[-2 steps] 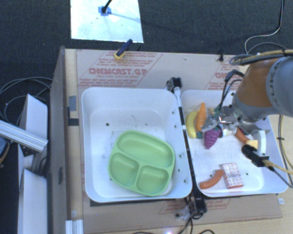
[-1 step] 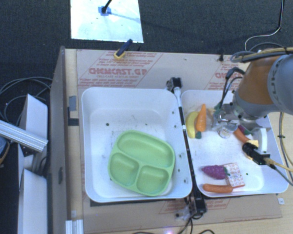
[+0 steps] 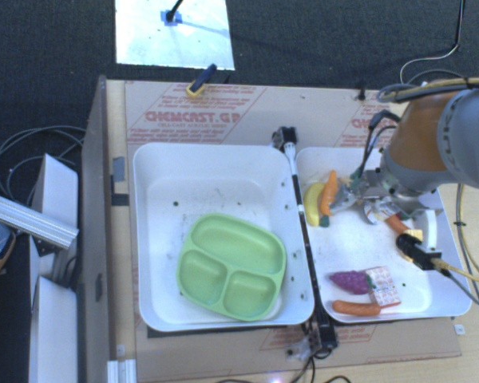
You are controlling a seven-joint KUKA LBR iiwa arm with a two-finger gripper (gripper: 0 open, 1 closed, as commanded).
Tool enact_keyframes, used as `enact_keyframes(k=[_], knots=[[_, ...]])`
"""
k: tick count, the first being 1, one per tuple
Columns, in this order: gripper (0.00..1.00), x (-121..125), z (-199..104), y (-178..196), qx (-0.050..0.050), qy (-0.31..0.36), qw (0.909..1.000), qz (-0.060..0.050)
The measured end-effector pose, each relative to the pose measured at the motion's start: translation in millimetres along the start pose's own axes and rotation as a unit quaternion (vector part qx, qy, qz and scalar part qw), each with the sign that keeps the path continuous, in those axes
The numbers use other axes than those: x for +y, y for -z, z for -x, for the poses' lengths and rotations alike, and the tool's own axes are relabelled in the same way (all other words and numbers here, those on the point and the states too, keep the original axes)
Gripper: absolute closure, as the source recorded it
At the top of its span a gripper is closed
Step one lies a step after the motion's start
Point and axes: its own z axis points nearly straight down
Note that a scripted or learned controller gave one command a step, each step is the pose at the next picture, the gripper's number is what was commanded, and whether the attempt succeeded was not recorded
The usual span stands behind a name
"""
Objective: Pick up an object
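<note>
Where wrist blocks view, gripper indistinct.

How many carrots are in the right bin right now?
2 clearly: one carrot beside the banana at the bin's left wall, one carrot along the near edge. An orange piece under the gripper may be a third, partly hidden.

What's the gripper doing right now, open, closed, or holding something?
Gripper: in the right bin beside the carrot and banana; its state cannot be told.
</note>
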Motion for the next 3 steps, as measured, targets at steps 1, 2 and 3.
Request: enact_keyframes(k=[1, 2, 3], knots=[[0.0, 80, 10, -30, 0.001, 0.001, 0.9999, -0.015], [1.0, 83, 11, -20, -0.002, 0.002, 1.0, -0.005], [1.0, 43, 31, 18, 0.001, -0.002, 1.0, -0.009]])
